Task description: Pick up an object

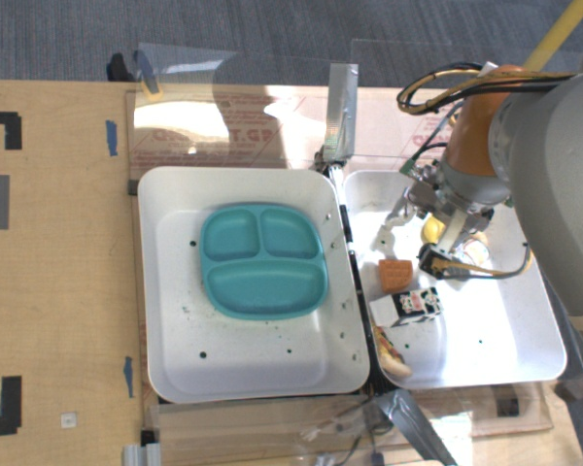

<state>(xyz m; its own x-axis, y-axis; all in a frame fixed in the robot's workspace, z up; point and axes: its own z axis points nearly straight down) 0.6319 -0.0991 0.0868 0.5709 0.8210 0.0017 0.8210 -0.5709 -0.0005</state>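
Yellow object (433,229): small and rounded, lying in the right white bin (505,357) between the two fingers of the gripper (424,238). The fingers stand apart, the pale one (396,218) to the camera view's left of the object and the darker one on its other side. Contact between either finger and the object cannot be confirmed, and nothing is seen clamped.

Orange-brown block (395,275): on the bin floor just below the pale finger's tip, apart from it. Black-and-white item (418,304): further below the fingers, just beside the block. A pale round item (473,252) lies just past the darker finger, partly hidden by cabling. A tan and reddish item (392,354) lies against the bin's near left corner, well apart from the fingers.

Left white bin (175,357): holds a teal divided plate (264,260), three compartments, flat, well apart from the fingers across the shared rim.

Arm (554,163): grey, with the orange band (476,129) above the wrist.
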